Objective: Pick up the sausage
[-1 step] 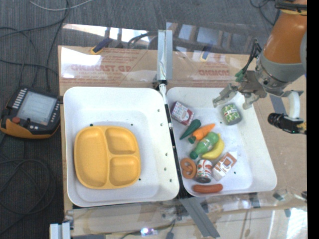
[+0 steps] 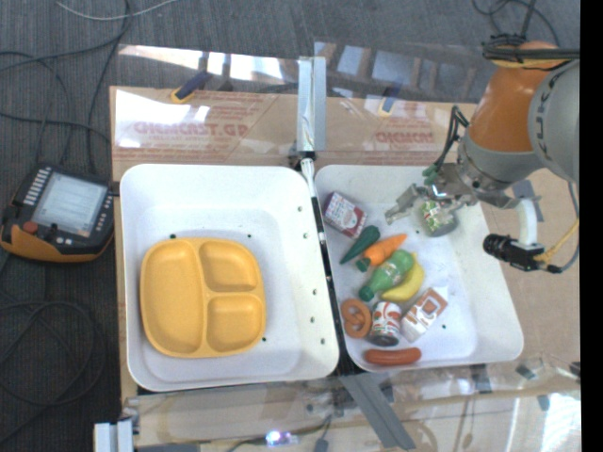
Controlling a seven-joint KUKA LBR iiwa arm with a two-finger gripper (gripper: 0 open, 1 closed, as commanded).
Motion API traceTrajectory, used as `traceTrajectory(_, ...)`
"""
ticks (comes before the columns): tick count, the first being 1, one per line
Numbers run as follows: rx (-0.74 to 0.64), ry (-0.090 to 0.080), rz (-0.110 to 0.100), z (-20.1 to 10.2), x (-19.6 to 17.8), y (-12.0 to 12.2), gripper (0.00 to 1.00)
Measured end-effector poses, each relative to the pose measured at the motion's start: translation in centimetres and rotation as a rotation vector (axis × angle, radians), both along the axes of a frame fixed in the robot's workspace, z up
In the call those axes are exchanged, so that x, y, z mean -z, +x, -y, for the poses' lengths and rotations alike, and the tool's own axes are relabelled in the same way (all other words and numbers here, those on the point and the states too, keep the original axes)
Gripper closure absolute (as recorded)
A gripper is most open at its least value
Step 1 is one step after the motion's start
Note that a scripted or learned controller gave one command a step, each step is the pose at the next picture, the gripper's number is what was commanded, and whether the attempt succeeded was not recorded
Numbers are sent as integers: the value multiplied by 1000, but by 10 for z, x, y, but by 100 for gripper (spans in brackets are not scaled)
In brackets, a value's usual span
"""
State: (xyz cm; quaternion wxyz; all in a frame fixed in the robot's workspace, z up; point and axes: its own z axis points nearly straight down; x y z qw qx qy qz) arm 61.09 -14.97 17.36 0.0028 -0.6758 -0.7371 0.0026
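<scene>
The sausage (image 2: 393, 355), a short reddish-brown link, lies flat at the front edge of the right bin (image 2: 490, 323), just in front of a small can (image 2: 384, 321) and a red and white carton (image 2: 424, 314). My gripper (image 2: 426, 201) hangs over the back of the same bin, well behind the sausage and apart from it. Directly beside it sits a small green and white object (image 2: 438, 218); whether the gripper touches that object is unclear.
The right bin also holds a red and white pouch (image 2: 344, 213), a dark green vegetable (image 2: 360, 245), a carrot (image 2: 386, 249), a green bottle (image 2: 389, 273), a banana (image 2: 405, 288) and a pretzel (image 2: 356, 316). A yellow divided plate (image 2: 201, 295) lies in the left bin (image 2: 160, 191).
</scene>
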Motion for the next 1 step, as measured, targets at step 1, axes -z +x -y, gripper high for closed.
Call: traceTrajectory(1,-42,-1,15,12,86,15,0)
